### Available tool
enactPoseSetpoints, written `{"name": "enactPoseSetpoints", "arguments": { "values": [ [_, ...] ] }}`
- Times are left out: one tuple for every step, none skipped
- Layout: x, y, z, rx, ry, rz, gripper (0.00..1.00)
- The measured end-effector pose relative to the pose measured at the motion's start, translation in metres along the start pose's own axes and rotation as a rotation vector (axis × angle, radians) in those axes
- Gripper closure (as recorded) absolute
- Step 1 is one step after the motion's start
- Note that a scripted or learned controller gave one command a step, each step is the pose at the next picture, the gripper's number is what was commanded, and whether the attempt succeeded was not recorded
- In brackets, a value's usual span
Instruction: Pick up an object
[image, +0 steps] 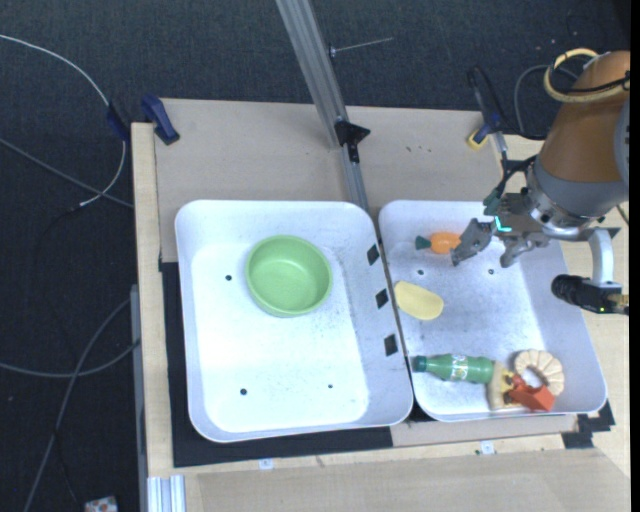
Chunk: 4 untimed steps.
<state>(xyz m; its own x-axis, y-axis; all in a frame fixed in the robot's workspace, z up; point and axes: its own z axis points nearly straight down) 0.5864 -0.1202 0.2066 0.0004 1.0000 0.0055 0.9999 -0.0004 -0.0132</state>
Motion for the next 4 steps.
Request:
{"name": "enactPoseSetpoints", "arguments": {
  "values": [
    [0.0, 0.001, -0.003, -0.006, -0.001, -0.001, 0.0],
    [0.009, 0.002, 0.058, 0.003, 0.0, -0.002, 0.0],
    [0.01, 0.001, 0.112, 0.001, 0.0, 0.001, 0.0],
    [0.01, 0.003, 0.095, -0.007, 0.001, 0.001, 1.0]
  ]
}}
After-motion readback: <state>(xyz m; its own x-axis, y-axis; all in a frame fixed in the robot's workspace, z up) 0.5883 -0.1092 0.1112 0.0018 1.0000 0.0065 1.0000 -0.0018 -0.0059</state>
